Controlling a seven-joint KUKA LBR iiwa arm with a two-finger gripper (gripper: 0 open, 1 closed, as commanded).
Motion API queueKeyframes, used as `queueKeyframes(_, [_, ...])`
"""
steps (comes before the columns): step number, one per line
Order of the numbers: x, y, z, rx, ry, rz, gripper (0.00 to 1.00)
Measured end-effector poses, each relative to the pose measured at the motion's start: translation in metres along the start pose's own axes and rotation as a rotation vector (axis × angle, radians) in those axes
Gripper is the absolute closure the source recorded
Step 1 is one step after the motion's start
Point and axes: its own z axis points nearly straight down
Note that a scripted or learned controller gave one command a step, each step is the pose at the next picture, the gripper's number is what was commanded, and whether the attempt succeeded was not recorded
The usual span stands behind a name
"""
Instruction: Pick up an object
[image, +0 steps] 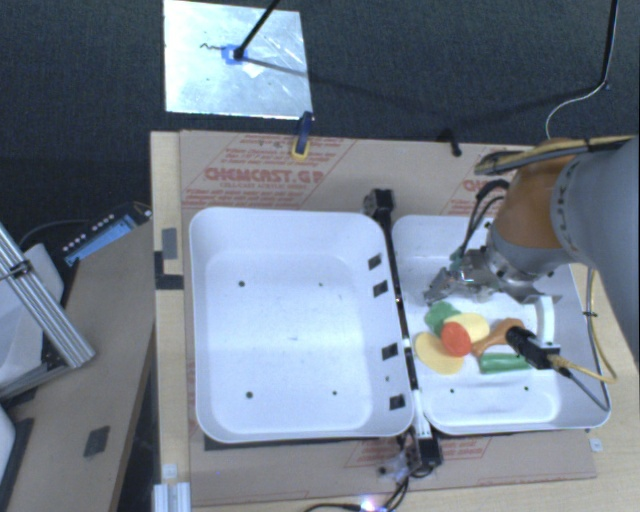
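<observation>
A cluster of small toys lies in the right bin (500, 410): a green piece (438, 315), a red ball (456, 337), a flat yellow piece (436, 353), a second yellow piece (473, 325), an orange-brown piece (497, 334) and a green block (503, 365). My gripper (442, 289) reaches in from the right and hangs over the bin's left half, just above the green piece at the cluster's far edge. Nothing shows between its tips.
The left bin (290, 330) sits beside the right one, divided from it by a ridge with black clips (385, 290). The arm's grey body and orange band (530, 210) cover the right bin's far right corner.
</observation>
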Motion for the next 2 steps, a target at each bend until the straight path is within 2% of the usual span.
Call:
queueKeyframes(1, [0.003, -0.065, 0.001, 0.002, 0.002, 0.0, 0.0])
queueKeyframes(2, [0.003, -0.061, -0.011, -0.007, 0.0, -0.003, 1.0])
